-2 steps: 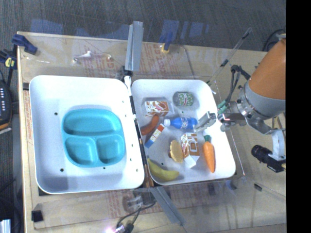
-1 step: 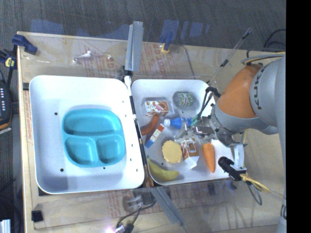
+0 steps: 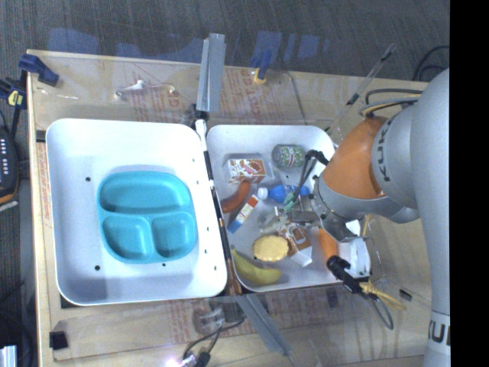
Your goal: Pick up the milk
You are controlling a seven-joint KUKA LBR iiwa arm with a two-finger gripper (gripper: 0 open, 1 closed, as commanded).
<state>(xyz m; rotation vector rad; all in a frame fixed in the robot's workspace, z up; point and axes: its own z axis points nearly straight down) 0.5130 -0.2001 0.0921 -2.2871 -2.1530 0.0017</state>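
The milk looks to be the small white carton with red-brown print (image 3: 246,167), lying flat in the upper left of the right bin (image 3: 218,140). My gripper (image 3: 295,202) reaches down into the middle of that bin, to the right of the carton and slightly nearer, among a cluster of small items. It stands apart from the carton. The grey arm with its orange band (image 3: 353,170) covers the bin's right side.
Around the gripper lie a green can (image 3: 288,156), a brown sausage (image 3: 237,197), a white bottle with a blue cap (image 3: 250,206), a yellow round item (image 3: 270,247), a banana (image 3: 256,270) and an orange carrot (image 3: 327,243). The left bin (image 3: 69,140) holds a blue divided tray (image 3: 147,214).
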